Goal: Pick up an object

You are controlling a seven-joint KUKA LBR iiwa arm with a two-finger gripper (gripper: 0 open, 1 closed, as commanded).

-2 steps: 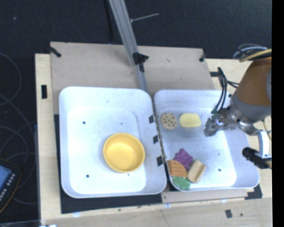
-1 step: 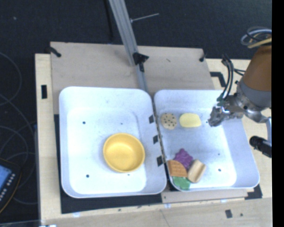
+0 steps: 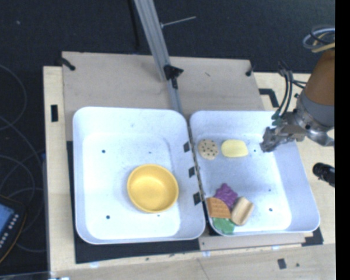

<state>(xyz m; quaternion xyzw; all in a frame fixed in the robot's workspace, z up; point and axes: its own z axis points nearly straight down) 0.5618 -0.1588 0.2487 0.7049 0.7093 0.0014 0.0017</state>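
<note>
The grey tool (image 3: 270, 140) hangs over the right rim of the right-hand shallow white bin (image 3: 291, 212), and whether it is parted or closed I cannot tell from here; nothing shows between its tips. Nearest it lies the pale yellow oval block (image 3: 234, 149), with a speckled tan cookie-shaped disc (image 3: 207, 149) just beside. Toward the front, a purple grape cluster (image 3: 226, 192), an orange waffle-like piece (image 3: 219, 207), a beige bread-like roll (image 3: 242, 210) and a green piece (image 3: 223, 226) crowd together touching, likely harder to single out. The round yellow plastic bowl (image 3: 153, 188) sits alone in the left white bin (image 3: 93, 133) on the tabletop (image 3: 116, 77).
</note>
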